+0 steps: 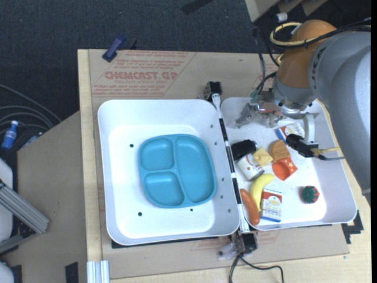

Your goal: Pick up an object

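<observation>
Hovering over the right bin's (339, 208) far corner, the tool (263, 114) sits w/ prongs spread, nothing between them, prob. lining up a descent. Pickable stuff is clustered mid-bin, nearer the camera: banana (261, 188), carrot (250, 207), orange block (285, 168), strawberry (309, 194). Left bin (118, 217) has just a blue divided plate (175, 170).

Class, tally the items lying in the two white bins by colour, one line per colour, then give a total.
Blue: 1, the plate
Yellow: 1, the banana
Orange: 2, the carrot and the block
Black: 1, the block
Red with green: 1, the strawberry
Total: 6; the other small items are too unclear to sort.
</observation>
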Robot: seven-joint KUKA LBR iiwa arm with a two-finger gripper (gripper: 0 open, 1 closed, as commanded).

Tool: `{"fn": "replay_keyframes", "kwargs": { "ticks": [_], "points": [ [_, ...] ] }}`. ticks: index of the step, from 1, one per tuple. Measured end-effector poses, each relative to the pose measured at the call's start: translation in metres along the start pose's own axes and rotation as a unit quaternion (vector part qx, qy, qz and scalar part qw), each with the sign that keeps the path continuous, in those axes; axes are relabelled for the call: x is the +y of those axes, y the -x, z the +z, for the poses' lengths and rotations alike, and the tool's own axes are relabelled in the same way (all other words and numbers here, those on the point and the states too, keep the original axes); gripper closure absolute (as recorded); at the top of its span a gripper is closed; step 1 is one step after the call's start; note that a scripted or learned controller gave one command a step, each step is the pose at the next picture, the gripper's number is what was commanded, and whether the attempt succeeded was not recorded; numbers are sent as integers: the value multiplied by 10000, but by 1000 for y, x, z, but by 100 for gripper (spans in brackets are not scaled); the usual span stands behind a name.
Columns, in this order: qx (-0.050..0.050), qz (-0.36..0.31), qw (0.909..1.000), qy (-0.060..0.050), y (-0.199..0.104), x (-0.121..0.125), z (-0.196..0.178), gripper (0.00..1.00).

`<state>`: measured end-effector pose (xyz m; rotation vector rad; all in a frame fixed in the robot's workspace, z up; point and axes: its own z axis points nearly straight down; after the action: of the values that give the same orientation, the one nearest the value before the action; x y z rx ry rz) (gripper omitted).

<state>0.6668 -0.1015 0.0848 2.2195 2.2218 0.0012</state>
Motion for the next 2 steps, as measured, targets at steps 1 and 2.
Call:
{"fn": "replay_keyframes", "kwargs": {
  "ticks": [1, 2],
  "points": [
    [6, 9, 10000, -17, -5, -70, 0, 0],
    [1, 5, 10000, 1, -4, 0, 0, 0]
  ]
}}
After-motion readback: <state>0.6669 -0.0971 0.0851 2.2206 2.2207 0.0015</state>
